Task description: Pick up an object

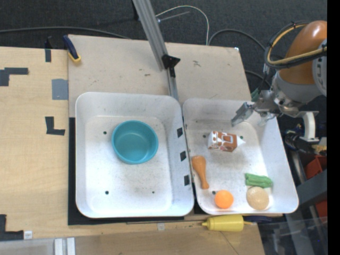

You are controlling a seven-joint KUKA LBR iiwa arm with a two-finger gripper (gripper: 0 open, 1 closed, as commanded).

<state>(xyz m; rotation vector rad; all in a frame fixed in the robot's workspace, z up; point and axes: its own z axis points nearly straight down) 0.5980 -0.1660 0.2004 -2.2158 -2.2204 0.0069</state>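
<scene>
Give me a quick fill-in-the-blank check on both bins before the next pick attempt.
1. The teal bowl sits in the ____ bin.
2. The small carton lies in the right bin, on its ____.
3. The orange ball rests beside the ____ ball.
4. The tool hangs above the ____ bin.

Missing words: left; side; beige; right

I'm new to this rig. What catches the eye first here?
The teal bowl sits alone in the left bin. The right bin holds a small carton, a drumstick, an orange ball and a green piece. The gripper hangs over its upper right.
</scene>
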